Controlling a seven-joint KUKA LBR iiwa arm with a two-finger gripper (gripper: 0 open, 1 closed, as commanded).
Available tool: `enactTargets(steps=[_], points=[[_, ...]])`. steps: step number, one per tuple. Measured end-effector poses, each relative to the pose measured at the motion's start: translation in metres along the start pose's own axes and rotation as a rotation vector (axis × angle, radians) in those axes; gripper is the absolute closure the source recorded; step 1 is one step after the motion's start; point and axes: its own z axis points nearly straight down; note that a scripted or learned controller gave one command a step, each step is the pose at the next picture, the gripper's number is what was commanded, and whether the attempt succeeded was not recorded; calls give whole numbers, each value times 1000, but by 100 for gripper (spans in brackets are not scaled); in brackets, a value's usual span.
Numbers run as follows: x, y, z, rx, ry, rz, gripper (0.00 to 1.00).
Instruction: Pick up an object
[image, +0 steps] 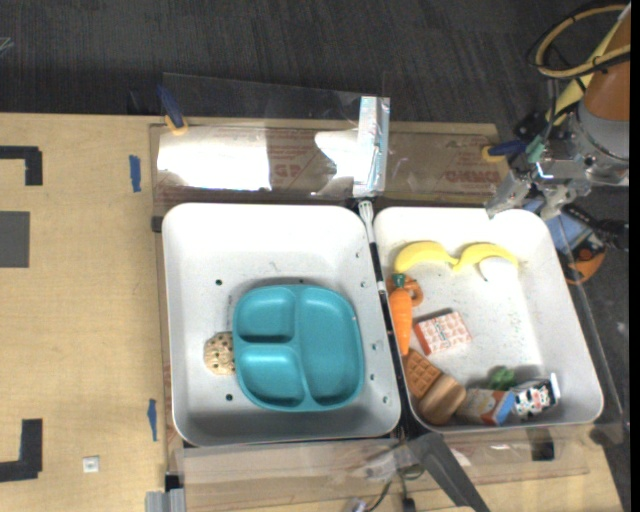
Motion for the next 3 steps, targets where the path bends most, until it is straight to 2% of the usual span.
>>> enactTargets(steps=[1, 2, 3], points=[[12, -26, 152, -7, -2, -261, 0], [22, 6, 150, 46, 5, -427, 0], [21, 12, 152, 30, 2, -260, 0]])
